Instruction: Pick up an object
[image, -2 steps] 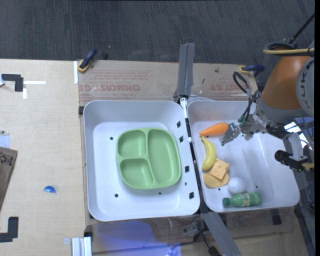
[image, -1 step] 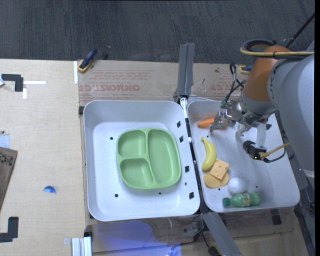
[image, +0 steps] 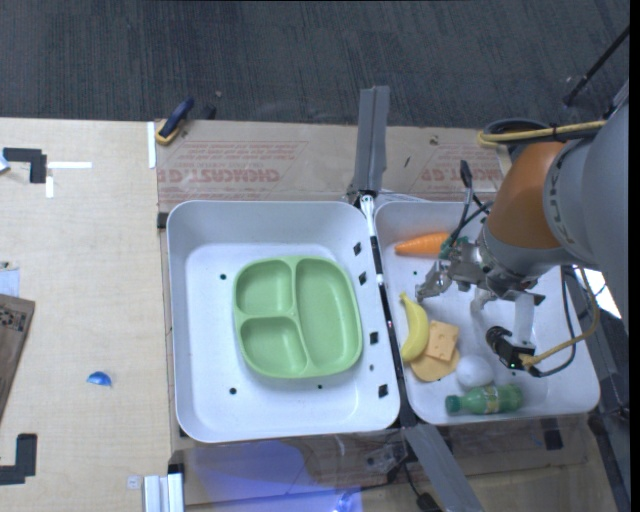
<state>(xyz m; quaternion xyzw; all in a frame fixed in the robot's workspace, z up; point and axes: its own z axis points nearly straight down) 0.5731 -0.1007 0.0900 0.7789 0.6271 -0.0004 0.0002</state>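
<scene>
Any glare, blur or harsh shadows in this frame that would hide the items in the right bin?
Camera view: lighting is even and soft, with the banana, carrot and green bottle all readable; the white right bin is bright, so the pale ball nearly blends into it; the arm's wrist and gripper are slightly soft; a bluish reflection sits below the left bin.

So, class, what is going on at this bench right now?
A robot arm reaches from the right over the right bin. Its gripper hangs above the food lying there: a carrot, a banana, a cheese slice, a white ball and a green bottle. Nothing appears to be lifted yet. The left bin holds a green divided plate.
</scene>
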